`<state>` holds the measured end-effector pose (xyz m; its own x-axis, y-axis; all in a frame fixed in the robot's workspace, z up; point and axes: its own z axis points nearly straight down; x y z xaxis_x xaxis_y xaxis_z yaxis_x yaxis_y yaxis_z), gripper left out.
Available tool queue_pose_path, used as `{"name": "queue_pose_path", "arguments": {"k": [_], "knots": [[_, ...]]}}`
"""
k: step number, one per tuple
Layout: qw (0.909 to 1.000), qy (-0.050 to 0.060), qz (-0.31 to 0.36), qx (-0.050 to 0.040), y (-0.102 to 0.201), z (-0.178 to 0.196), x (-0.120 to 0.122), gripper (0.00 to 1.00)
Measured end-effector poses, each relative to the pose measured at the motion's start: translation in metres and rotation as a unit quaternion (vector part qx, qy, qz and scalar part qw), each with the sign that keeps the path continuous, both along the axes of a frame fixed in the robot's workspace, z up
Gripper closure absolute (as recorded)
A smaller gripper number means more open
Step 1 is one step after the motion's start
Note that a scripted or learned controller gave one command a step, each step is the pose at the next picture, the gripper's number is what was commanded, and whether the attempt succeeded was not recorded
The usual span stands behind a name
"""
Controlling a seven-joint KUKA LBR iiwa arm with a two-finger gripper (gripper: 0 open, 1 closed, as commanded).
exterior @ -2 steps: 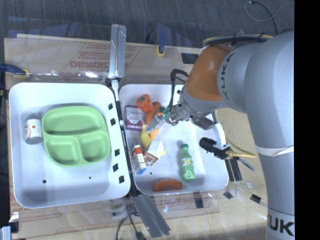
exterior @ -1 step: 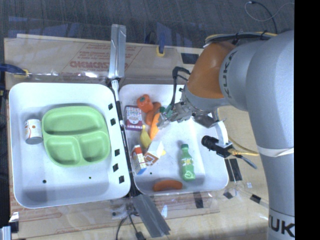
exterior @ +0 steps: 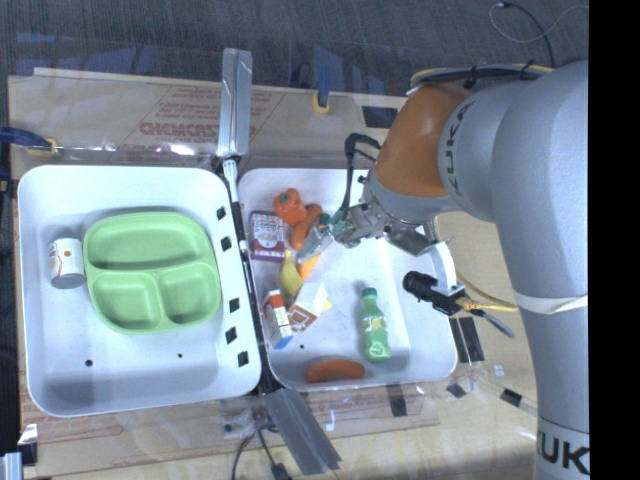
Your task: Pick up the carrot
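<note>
The carrot (exterior: 302, 230) is a short orange piece lying in the upper left part of the right bin (exterior: 430, 358), just below a small orange bottle (exterior: 290, 206). My gripper (exterior: 324, 238) reaches in from the right and sits low over the carrot's right end, touching or nearly touching it. The gripper's body covers part of the carrot. A small orange bit (exterior: 310, 263) shows just under the gripper, and I cannot tell what it belongs to.
Around the carrot lie a maroon packet (exterior: 266, 235), a yellow banana (exterior: 290, 274), a small bottle (exterior: 277, 320), a green bottle (exterior: 374, 325) and a brown sausage (exterior: 335, 370). The left bin (exterior: 40, 368) holds a green divided plate (exterior: 150, 268) and a small white cup (exterior: 66, 263).
</note>
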<state>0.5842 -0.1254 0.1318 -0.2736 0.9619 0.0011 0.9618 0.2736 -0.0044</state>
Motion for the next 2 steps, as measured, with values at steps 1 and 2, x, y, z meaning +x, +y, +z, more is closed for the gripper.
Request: {"name": "queue_pose_path", "arguments": {"k": [1,2], "knots": [[0.9988,-0.003,0.050,0.0002,-0.0002,-0.0378,0.0120,0.00],[0.9987,-0.001,0.051,0.0001,-0.0003,-0.0287,0.0111,1.00]]}}
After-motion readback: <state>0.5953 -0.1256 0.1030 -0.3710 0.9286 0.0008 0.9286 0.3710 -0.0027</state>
